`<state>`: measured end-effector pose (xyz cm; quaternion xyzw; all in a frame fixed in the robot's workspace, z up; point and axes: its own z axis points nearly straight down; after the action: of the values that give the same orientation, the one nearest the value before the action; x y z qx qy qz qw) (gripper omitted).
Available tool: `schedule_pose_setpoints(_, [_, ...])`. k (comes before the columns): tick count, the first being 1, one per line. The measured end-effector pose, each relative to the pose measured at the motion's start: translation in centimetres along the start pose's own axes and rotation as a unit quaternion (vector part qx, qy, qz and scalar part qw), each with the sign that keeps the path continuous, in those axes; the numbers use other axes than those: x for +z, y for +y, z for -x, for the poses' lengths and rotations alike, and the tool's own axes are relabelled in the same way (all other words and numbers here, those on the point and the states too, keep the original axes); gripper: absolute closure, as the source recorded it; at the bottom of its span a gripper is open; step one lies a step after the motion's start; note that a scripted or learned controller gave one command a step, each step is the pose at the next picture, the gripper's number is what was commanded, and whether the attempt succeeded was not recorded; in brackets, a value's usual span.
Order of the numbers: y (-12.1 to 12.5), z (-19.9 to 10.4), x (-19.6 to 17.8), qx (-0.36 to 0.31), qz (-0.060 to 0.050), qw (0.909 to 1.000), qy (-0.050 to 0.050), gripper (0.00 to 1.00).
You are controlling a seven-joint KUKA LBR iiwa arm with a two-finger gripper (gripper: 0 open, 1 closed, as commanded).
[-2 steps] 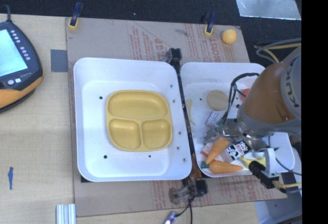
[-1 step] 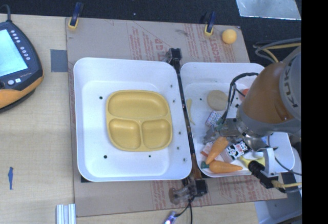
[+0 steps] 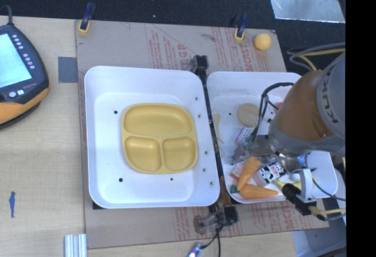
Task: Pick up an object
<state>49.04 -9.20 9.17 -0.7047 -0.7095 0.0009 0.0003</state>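
Note:
The right bin holds several small objects. Two orange carrots lie near its front, one tilted and one flat. A black-and-white patterned piece sits beside them. A beige round object lies farther back. My arm, with its orange band, hangs over the right half of this bin. The gripper points down to the left, just above the tilted carrot and in front of the beige object. The wrist and clutter hide what lies under its tip.
The left bin carries a yellow three-compartment plate. A teach pendant rests on the bench at far left. An orange ball lies behind the right bin, near a clamp. Cables run along the right side.

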Motion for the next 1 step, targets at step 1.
schedule_pose_setpoints(1, [-1.39, 0.33, 0.02, -0.001, -0.001, 1.0, 0.001, 0.0])
